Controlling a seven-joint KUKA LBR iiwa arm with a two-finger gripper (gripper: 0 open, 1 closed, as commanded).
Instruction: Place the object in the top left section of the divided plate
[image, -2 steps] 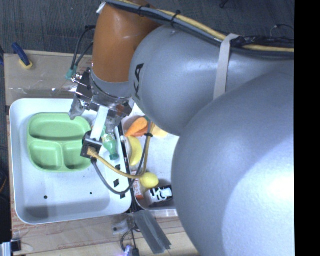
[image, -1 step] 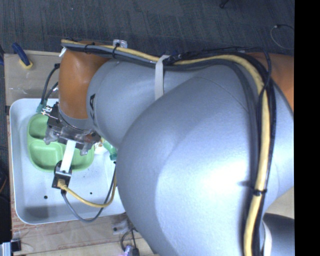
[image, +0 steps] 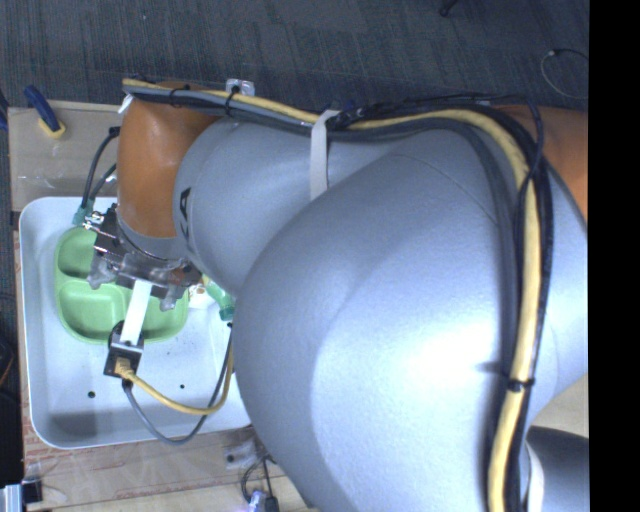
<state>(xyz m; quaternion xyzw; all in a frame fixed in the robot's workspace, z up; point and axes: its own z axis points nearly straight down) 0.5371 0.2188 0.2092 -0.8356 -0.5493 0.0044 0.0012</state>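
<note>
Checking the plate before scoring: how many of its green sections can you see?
2: one section at the plate's upper left, one section below it, both beside the wrist. The arm may hide others.

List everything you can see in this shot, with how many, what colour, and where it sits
bin: one, white, at the left on the bench
divided plate: one, green, in the upper left part of the bin, partly covered by the arm
small object: one, green, just right of the plate at the arm's edge, mostly hidden, kind unclear
blue and yellow item: one, on the bench at top left, beyond the bin
bench: one, pale wood, under the bin
cable: one, yellow with black, looping over the bin floor
arm: one, grey with an orange band, reaching in from the right
gripper: one, over the plate
</note>
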